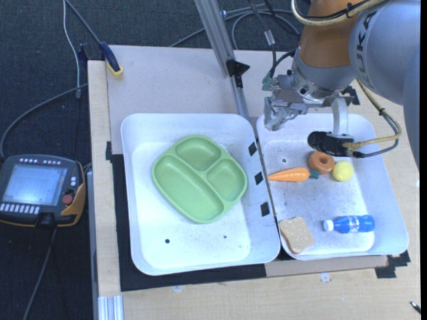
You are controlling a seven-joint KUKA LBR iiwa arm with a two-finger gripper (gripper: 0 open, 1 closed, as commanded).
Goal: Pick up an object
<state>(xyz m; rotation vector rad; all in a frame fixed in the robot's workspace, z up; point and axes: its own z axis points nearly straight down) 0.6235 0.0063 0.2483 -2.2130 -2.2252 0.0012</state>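
My gripper (277, 120) hangs over the far left corner of the right bin (383, 185), with nothing visibly between its fingers. In that bin lie an orange carrot (289, 175) near the left wall, a brown doughnut (321, 162) beside it, a yellow lemon (343, 171) to the right, a blue bottle (351, 224) with a white cap near the front, and a slice of bread (296, 235) at the front left corner. The carrot sits a short way in front of the gripper.
The left bin (140, 245) holds a green divided plate (199, 177). A slanted metal pole (220, 45) rises from between the two bins. A teach pendant (40, 191) lies on the floor at the left.
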